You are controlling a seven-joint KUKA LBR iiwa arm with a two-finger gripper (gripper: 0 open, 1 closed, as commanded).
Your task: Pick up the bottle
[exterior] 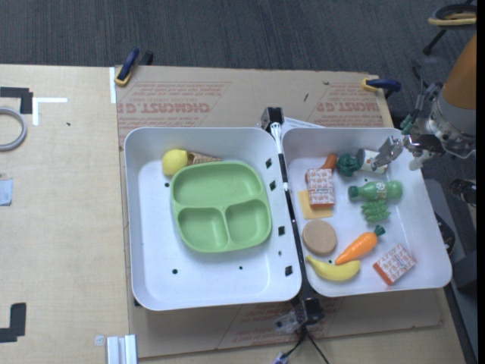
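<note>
The green bottle [376,191] lay on its side in the right bin [424,203], toward that bin's far right part, its cap end pointing left. Just below it sat a small green leafy piece [376,211], and up to its left a dark green broccoli-like toy [349,163]. The gripper [390,152] hung over the bin's upper right corner, above and slightly right of the bottle and apart from it; the fingers looked slightly parted with nothing between them, though they were small and hard to read. The arm [458,105] reached in from the right edge.

Elsewhere in the right bin were a red and white carton [320,187], a round tan cookie-like disc [320,237], an orange carrot [358,247], a yellow banana [333,269] and a red patterned packet [393,264]. The left bin [151,264] held a green divided tray [221,205], with a lemon [174,160] just beyond its upper left corner. Both bins rested on cardboard on the table [53,226]
</note>
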